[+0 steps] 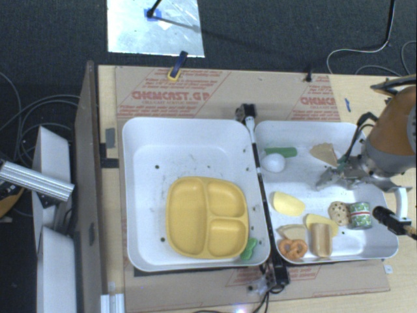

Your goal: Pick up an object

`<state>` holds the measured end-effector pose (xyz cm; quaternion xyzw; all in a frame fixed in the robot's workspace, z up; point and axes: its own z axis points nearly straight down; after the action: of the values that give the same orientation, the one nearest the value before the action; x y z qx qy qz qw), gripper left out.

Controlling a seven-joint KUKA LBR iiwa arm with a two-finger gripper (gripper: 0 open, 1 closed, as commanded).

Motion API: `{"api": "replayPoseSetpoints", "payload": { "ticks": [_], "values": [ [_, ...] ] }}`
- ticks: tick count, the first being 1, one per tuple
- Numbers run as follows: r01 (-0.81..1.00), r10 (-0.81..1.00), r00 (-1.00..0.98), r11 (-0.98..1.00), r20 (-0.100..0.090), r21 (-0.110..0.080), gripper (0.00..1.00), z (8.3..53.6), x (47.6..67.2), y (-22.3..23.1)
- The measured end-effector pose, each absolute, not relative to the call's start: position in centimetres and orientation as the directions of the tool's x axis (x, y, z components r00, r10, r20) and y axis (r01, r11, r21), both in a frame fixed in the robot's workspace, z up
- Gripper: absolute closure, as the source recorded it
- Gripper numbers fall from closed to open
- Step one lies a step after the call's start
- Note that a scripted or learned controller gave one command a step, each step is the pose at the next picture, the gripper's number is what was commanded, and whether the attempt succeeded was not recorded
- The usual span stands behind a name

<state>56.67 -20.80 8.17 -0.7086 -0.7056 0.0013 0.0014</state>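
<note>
About ten small toy-food items lie in the right bin, which is white, shallow plastic w/ rounded corners. No item sits in the gripper; whether it's open or shut, can't tell, since its grey metal tip is too blurred. It sits low over the bin floor.

Rel. to gripper:
- 1 tan wedge, flat, triangular: just above it, closest item.
- 1 white ball, smooth, and 1 green oblong piece: to its left, touching each other.
- 1 pale yellow lump, rounded and glossy: below-left.
- 1 cookie, round, speckled: right below.
- 1 small can, green/white banded, on its side: below-right, beside cookie.
- 1 yellow slice, 1 tan bun, 1 orange pretzel, 1 tan slice: clustered further below, near bin's front wall.

Left bin, well left of the gripper: 1 yellow plate, matte plastic, 3 compartments, and 1 green bit at its corner.

Tabletop: brown printed cardboard.
</note>
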Motion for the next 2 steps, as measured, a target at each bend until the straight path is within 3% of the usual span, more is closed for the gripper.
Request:
{"api": "replayPoseSetpoints", "payload": {
  "ticks": [1, 2],
  "values": [
    [1.0, 1.0, -0.01, 0.01, -0.003, 0.014, 0.0, 11.6, 66.7, -18.2],
    [1.0, 1.0, -0.002, 0.002, -0.001, 0.002, 0.0, 12.2, 64.7, -17.6]
  ]
}}
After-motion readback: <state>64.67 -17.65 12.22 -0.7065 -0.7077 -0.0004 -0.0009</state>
